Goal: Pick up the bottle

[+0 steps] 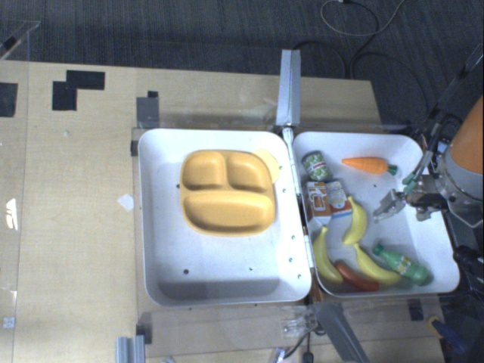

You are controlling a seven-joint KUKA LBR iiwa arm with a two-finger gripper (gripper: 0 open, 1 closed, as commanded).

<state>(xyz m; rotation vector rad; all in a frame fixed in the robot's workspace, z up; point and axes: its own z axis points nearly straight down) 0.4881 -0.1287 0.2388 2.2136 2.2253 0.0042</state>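
Camera view:
Bottle position: you'll find the bottle lying on its side at the near right corner of the right bin, just beside the right end of the bananas.
Bottle look: green plastic, with a yellowish label round its middle and a darker end toward the corner.
Handling: judge it light, stiff and smooth, so it may roll or slip. Take it across the body at the label, not along its length.
Gripper: the gripper hangs over the right bin, on the far side of the bottle and apart from it. Its fingers look spread, with nothing between them.
Neighbours: a carrot lies at the far side. The left bin holds a yellow tray.
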